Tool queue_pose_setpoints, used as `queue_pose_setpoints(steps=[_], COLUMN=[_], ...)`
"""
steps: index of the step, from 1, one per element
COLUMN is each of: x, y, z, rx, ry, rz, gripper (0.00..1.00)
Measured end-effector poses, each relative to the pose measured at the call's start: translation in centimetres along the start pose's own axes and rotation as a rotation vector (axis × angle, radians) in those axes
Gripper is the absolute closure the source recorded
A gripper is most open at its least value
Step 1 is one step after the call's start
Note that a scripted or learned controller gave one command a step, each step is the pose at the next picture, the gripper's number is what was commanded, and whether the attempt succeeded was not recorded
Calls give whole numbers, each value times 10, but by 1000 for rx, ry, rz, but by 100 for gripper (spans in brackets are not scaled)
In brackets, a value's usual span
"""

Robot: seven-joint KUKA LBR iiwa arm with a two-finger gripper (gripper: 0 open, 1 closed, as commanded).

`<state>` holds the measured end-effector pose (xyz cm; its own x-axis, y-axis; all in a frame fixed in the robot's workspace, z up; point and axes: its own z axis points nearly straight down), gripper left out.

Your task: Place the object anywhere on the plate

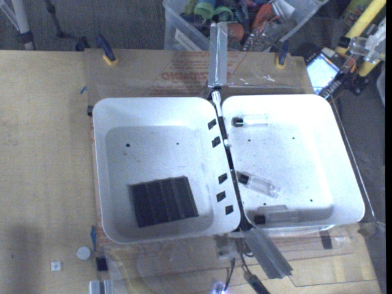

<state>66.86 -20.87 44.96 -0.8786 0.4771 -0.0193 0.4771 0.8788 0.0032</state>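
Vials: three clear ones w/ dark caps, all lying flat in the right bin (pixel 343 164). Which one is meant for the task I can't tell. Back vial (pixel 251 122) lies crosswise near the bin's rear left corner, cap to the left. Mid vial (pixel 260 184) lies at a slant near the bin's left wall, cap at its upper-left end. Front vial (pixel 278 215) lies along the near wall, cap to the left. All three are apart from each other.

Plate (pixel 164 201): dark, square-ish, ribbed, lying flat in the left bin (pixel 104 121), toward its front and well apart from the vials.

Claw state: can't tell.

Bins sit side by side, touching; along the seam runs a row of small black marks (pixel 218 161), and a grey bar (pixel 215 54) stands at its far end. Tan worktop (pixel 43 133) carries both, w/ a small round disc (pixel 82 253) near the left bin's front corner. Blue clamps (pixel 109 57) sit at the back edge. Behind that is a clear tub (pixel 184 23) of mixed coloured items, and at far right a lit screen (pixel 320 71).
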Motion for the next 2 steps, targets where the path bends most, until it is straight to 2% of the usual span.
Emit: queue_pose_setpoints(steps=[2], x=[-2], y=[2], z=[-25], rx=[-3], ry=[-20], rz=[-2], gripper=[100])
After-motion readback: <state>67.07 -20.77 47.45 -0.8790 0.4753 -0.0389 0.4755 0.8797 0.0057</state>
